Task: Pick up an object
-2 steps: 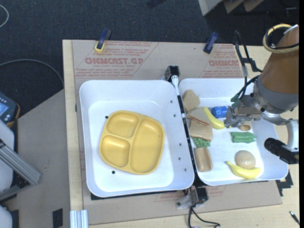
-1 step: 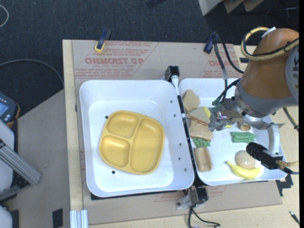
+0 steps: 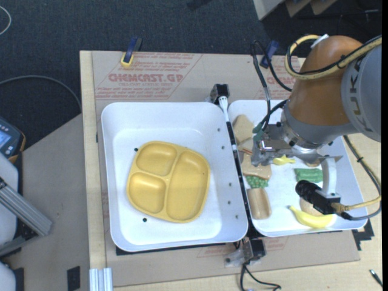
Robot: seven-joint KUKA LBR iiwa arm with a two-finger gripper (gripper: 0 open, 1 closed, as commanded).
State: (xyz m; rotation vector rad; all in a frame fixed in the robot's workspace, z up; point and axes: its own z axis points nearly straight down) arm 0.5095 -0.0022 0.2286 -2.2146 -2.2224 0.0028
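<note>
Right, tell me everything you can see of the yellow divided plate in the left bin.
The yellow divided plate looks like matte plastic, rounded-square with soft corners, split by raised ridges into three compartments: two smaller ones on its left side and one larger on the right. It lies flat, face up and slightly rotated, on the floor of the left bin, away from the walls. Nothing rests in it.
</note>
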